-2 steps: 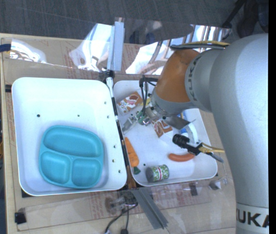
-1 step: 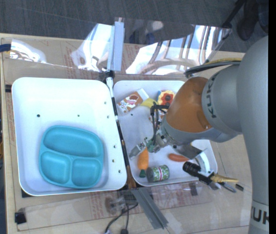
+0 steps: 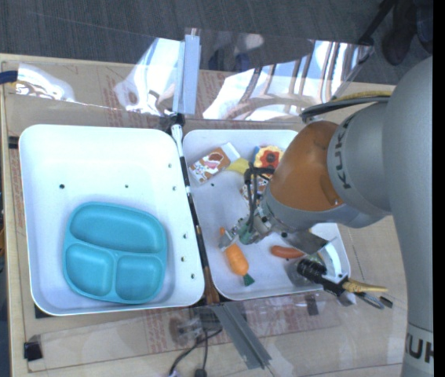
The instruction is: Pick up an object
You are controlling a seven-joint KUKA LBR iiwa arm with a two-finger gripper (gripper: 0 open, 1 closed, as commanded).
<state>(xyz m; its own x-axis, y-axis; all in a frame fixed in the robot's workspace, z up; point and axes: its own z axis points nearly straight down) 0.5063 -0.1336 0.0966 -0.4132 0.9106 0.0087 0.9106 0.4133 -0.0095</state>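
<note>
- where the arm's orange band (image 3: 304,175) covered the right bin (image 3: 210,269), the gripper (image 3: 247,228) was half hidden; its grip couldn't be told.
- a toy carrot (image 3: 237,259) lay just below it.
- "ku" showed, cut off, on the arm's base.
- a small packet's (image 3: 210,164) print was unreadable.

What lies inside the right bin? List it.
The right bin holds a toy carrot, a small red-orange piece and printed packets near its far edge. The arm covers the rest of that bin.
</note>
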